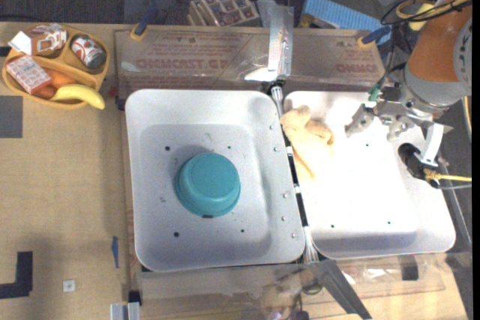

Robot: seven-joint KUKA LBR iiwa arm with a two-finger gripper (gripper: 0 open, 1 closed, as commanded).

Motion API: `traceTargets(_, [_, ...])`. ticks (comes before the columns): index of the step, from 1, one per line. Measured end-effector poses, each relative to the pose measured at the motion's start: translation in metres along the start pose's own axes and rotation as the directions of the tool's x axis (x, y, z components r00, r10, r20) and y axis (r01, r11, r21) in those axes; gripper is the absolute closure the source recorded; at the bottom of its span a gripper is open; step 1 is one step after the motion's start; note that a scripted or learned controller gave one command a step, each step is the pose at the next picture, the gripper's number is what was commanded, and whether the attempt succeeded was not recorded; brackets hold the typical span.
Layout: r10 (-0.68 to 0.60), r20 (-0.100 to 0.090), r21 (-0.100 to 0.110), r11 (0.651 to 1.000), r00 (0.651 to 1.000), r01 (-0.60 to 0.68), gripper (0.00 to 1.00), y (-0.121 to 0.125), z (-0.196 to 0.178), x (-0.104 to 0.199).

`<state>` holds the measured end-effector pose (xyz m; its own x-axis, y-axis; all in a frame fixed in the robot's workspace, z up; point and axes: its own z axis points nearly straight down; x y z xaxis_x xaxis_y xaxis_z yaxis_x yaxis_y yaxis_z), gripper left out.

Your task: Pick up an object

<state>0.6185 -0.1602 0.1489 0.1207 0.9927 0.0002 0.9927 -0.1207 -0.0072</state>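
Claw (377, 120) hangs over the far right part of the right bin (390, 236), at the end of the grey arm (442, 56) with its orange band. I look down on it from the one fixed camera. I see two grey metal parts pointing down and left from the wrist, but I cannot tell how wide it is open, because the wrist body and the bright bin floor blur its outline. I see no object between those parts, and I cannot tell if it touches the bin.

To the left of the claw, well apart from it, a pale yellow soft object (304, 135) lies at the far left corner of the same bin, against the wall that meets the left bin (150, 236). Its shape is hard to make out; it looks limp, with a thin strip running toward the near side. Further left of the claw, in the left bin, a teal bowl (208, 183) sits upside down near the middle of the floor.

Just right of the claw and nearer to me, a black part with a yellow cable (427, 170) hangs from the arm; its details are too small to name. The arm itself is cut off by the picture's right edge.
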Motion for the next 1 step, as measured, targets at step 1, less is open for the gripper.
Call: traceTargets(1, [-0.264,0.003,-0.01,0.964,0.965,0.264,0.0,0.031,0.0615,0.0516])
